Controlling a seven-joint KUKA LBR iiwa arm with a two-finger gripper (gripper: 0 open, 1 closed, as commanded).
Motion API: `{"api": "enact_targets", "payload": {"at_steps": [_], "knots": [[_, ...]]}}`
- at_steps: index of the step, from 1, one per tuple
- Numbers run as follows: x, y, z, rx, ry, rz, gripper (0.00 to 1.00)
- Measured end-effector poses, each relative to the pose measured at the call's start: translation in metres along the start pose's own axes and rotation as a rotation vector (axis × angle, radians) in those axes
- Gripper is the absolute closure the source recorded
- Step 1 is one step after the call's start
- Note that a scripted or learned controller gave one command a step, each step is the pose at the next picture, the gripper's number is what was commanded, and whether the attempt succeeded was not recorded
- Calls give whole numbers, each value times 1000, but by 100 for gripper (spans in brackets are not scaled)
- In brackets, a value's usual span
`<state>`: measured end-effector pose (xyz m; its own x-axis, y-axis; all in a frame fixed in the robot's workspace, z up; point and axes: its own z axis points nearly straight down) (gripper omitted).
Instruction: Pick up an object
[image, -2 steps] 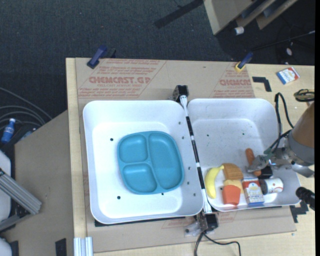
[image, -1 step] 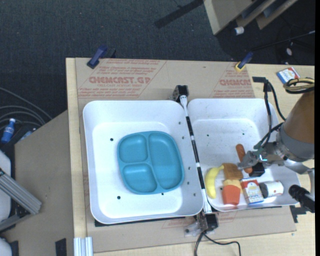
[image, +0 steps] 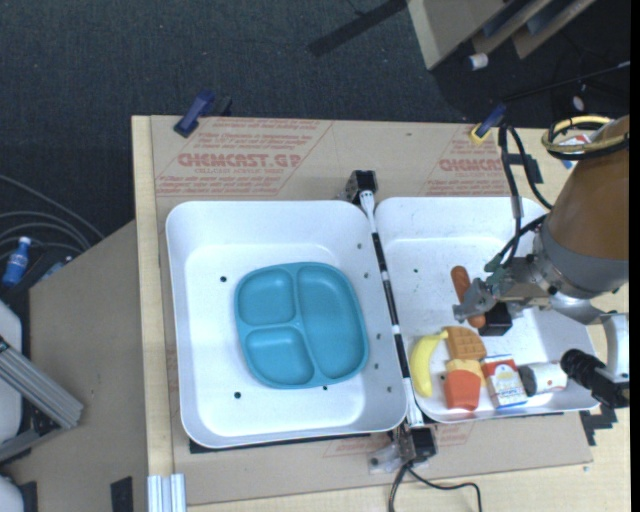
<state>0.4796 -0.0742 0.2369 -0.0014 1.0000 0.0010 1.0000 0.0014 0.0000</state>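
Note:
My gripper (image: 487, 308) hangs low over the middle of the right bin (image: 425, 225), on the grey arm with its orange band (image: 598, 205). Just to its left lies a reddish-brown sausage (image: 460, 283), whose lower end sits under the gripper's tip. Below the gripper a tan waffle (image: 464, 343) rests beside a yellow banana (image: 427, 365). An orange-red cup (image: 461, 388), a red and white box (image: 503, 383) and a white bottle (image: 545, 378) line the bin's front edge. Nothing is visibly lifted.
The left bin (image: 195, 300) holds a blue divided plate (image: 299, 324). A black divider (image: 383, 285) with clamps runs between the bins. Cables (image: 518, 180) trail over the right bin's back edge. Brown cardboard (image: 250, 155) lies behind both bins.

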Motion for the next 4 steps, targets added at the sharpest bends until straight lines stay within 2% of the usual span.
{"api": "enact_targets", "payload": {"at_steps": [1, 2, 3, 4], "knots": [[104, 0, -13, 1, 0, 0, 100], [46, 68, -29, -1, -2, 3, 100], [41, 7, -37, 3, -1, 2, 100], [-19, -1, -23, 3, 0, 3, 100]]}}
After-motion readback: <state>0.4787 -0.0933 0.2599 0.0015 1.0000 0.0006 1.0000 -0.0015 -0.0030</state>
